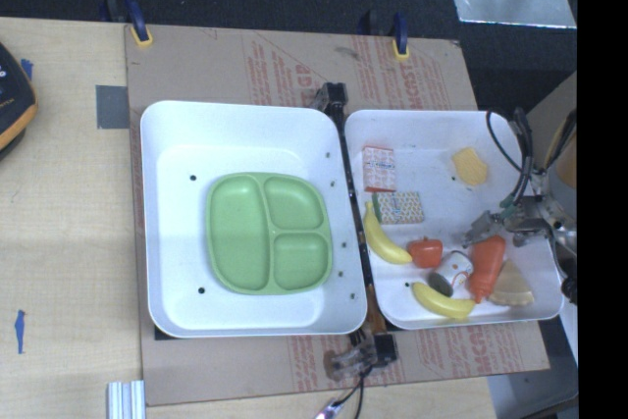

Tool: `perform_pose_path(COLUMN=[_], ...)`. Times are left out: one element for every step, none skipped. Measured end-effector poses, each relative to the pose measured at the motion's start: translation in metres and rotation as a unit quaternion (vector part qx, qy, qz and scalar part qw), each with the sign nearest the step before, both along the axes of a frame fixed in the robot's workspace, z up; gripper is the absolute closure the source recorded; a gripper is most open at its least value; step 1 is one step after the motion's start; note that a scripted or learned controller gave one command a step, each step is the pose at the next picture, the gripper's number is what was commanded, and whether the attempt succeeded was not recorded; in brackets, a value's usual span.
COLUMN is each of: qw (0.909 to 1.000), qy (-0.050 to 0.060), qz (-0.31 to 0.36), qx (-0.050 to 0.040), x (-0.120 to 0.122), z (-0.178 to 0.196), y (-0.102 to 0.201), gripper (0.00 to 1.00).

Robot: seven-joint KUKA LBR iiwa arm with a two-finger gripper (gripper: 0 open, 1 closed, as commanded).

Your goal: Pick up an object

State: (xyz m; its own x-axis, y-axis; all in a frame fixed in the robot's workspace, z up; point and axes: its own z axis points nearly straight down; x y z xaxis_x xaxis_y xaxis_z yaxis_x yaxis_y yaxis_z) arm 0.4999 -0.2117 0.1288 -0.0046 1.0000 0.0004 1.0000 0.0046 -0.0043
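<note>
I see the gripper point(505, 229) low over the right bin point(432, 125), near that bin's right wall, with cables looping above it. Whether its fingers are apart or together I cannot tell; the metal parts blur into one another there. Just below it an orange carrot point(487, 268) stands nearly upright, its top close to the gripper, though I cannot say they touch. A pale wedge-shaped piece point(513, 289) lies beside the carrot in the near right corner.

Along the near wall lies one banana point(443, 300); a second banana point(384, 239) hugs the left wall. Between them sit a red tomato-like piece point(426, 253) and a small dark and white object point(446, 276) I cannot name. Two small printed packets point(379, 168) point(399, 207) lie toward the far left corner, and a yellow chunk point(471, 167) sits toward the far right corner. The middle of this bin's floor shows bare white.

The left bin point(177, 137) carries a green divided plate point(268, 232) at its centre, with bare floor on all sides.
</note>
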Motion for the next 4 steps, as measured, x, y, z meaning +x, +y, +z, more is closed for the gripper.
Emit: perform_pose_path(qw=[1.0000, 1.0000, 1.0000, 1.0000], qy=[0.000, 0.000, -0.001, 0.000], qz=[0.001, 0.002, 0.000, 0.002], qx=[-0.0007, -0.0008, -0.0001, -0.0007], x=[0.000, 0.000, -0.007, -0.007], z=[0.011, 0.011, -0.037, -0.027], y=[-0.001, -0.001, 0.000, -0.001], gripper=[1.00, 0.00, 0.00, 1.00])
